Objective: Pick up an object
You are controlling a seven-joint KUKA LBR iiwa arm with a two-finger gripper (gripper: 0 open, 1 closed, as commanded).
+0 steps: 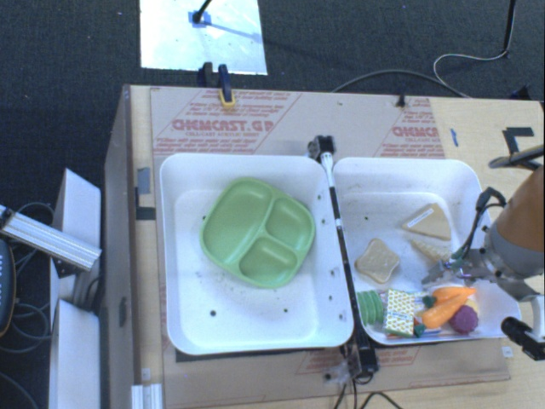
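Note:
The right bin (400, 174) holds several toy foods. A tan toast slice (377, 261) lies near its left wall. Two pale wedges (428, 222) (433, 248) lie toward the middle. Along the front wall sit a green ridged piece (370, 305), a yellow-green patterned packet (398, 311), two orange carrots (450, 296) (438, 313) and a purple piece (464, 318). My gripper (450, 269) comes in low from the right, just above the carrots and beside the lower wedge. Nothing is visibly held in it.
In the left bin (170, 254) a green divided plate (258, 231) lies tilted. A black-and-white rail (334, 203) runs between the bins. My grey wrist with its orange band (518, 228) overhangs the right bin's right wall.

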